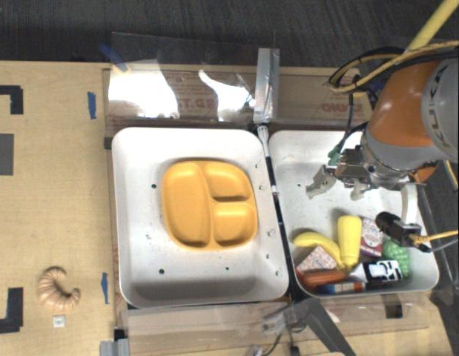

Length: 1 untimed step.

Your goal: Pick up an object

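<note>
My gripper [337,188] hovers over the upper middle of the right bin [303,154], its two pale fingers [316,186] spread open with nothing between them. Below it, in the bin's near half, lie several objects. A yellow banana [315,240] and an upright yellow cylinder [349,239] are the closest to the gripper. A red and white packet [318,259] and a red-brown stick [325,277] lie nearer the front wall. A black box with white print [383,271], a green item [399,261] and a red-patterned piece [371,235] crowd the right corner.
The left bin [133,199] holds a yellow divided plate [209,202]. A tan croissant-like toy [58,288] lies on the cardboard bench at far left. A metal divider [265,87] stands behind the two bins.
</note>
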Each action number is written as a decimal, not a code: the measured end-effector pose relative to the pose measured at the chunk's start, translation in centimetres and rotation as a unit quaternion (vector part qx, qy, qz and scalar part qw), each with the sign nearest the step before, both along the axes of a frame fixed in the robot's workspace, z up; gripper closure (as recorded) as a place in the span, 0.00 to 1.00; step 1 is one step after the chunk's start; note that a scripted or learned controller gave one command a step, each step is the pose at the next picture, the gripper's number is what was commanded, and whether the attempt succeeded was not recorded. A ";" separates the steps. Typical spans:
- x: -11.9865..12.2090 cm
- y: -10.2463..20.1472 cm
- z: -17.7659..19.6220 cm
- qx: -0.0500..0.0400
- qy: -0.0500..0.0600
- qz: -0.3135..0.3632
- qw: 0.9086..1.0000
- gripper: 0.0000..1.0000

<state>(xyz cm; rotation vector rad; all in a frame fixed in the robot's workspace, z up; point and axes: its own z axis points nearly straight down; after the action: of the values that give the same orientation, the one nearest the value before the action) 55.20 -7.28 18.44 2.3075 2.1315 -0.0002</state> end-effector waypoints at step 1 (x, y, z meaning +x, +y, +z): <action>-7.4 -4.2 -8.2 0.000 0.002 -0.155 0.988 0.00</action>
<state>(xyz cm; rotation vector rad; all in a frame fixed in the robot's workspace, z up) 47.80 -11.47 10.19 2.6119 1.7507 -0.0053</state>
